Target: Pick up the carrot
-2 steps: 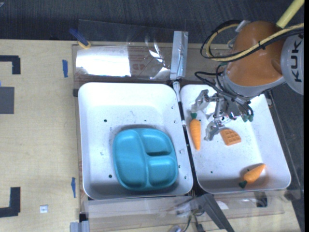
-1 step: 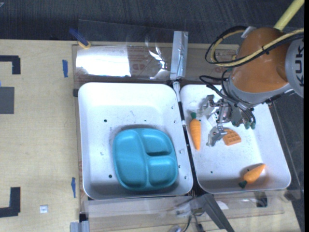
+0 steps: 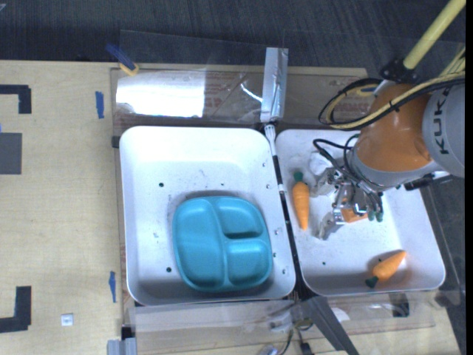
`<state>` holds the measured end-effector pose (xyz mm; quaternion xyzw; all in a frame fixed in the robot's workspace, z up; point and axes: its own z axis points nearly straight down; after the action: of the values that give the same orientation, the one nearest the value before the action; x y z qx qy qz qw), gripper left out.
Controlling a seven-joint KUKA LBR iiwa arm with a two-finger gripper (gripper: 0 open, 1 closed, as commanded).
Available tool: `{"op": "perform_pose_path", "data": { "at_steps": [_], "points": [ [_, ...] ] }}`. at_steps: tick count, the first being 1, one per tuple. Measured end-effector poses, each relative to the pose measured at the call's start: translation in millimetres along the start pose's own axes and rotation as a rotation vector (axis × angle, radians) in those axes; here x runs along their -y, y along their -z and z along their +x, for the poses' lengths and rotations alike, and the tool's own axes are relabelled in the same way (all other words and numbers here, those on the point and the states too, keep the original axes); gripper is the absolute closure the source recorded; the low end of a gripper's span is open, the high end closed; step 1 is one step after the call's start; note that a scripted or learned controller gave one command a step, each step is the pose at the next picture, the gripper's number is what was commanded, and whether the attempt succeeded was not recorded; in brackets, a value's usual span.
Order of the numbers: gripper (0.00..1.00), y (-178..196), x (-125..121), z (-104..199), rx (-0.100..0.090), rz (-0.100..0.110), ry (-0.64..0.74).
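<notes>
At right of centre, two white bins sit side by side: the left bin (image 3: 140,161) holds one blue divided tray (image 3: 222,242), the right bin (image 3: 421,272) two carrots. One carrot (image 3: 301,204) lies upright by the divider; the second carrot (image 3: 389,265) rests lower right. The gripper (image 3: 341,214) hovers between them, fingers seemingly apart, clasping nothing. "KU" reads on the arm (image 3: 436,128).
</notes>
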<state>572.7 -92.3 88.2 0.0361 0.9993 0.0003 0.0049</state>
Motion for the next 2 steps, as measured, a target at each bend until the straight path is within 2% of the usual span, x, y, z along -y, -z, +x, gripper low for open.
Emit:
{"op": "perform_pose_path", "data": {
  "at_steps": [1,2],
  "points": [
    [0.0,-1,1,-20,-0.002,0.002,-0.451],
    [0.0,-1,-3,-31,-0.003,0.003,-0.552]
  ]
}}
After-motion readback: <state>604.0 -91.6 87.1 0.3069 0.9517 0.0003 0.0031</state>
